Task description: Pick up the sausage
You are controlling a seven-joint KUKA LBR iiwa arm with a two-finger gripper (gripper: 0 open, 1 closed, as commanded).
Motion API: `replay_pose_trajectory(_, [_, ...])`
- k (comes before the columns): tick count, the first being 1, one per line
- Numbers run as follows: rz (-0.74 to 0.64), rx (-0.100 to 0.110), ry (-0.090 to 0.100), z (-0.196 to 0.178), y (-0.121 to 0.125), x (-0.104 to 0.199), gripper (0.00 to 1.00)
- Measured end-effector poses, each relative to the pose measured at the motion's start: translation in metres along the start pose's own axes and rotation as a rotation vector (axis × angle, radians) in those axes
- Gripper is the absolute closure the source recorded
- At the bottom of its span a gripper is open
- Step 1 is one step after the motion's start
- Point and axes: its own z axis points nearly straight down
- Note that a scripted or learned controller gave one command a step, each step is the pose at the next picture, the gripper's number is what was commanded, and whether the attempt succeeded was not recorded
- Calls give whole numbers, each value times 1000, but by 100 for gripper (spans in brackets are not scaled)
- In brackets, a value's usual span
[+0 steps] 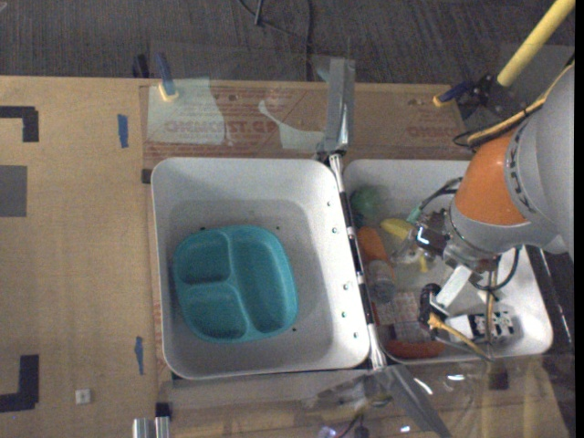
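The sausage (415, 348), reddish-brown and long, lies flat along the front wall of the right bin (534, 331). My gripper (409, 290) hangs low in this bin, just behind the sausage and slightly to its left. The wrist and its fittings hide the gripper's tip. Nothing shows as held. The grey arm with its orange band (488, 194) comes in from the right over the bin.
In the right bin a green item (368, 199), an orange item (371, 242) and a yellow item (398, 228) crowd the far left corner. A small pale box (488, 325) lies at the front right. The left bin (182, 181) holds a teal divided plate (234, 283).
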Motion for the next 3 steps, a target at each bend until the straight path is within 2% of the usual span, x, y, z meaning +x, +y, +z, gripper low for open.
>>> replay_pose_trajectory(1, [110,-19,9,7,-40,-31,0])
replay_pose_trajectory(2, [270,-4,1,7,36,-1,0])
replay_pose_trajectory(3, [281,0,0,-36,116,1,0])
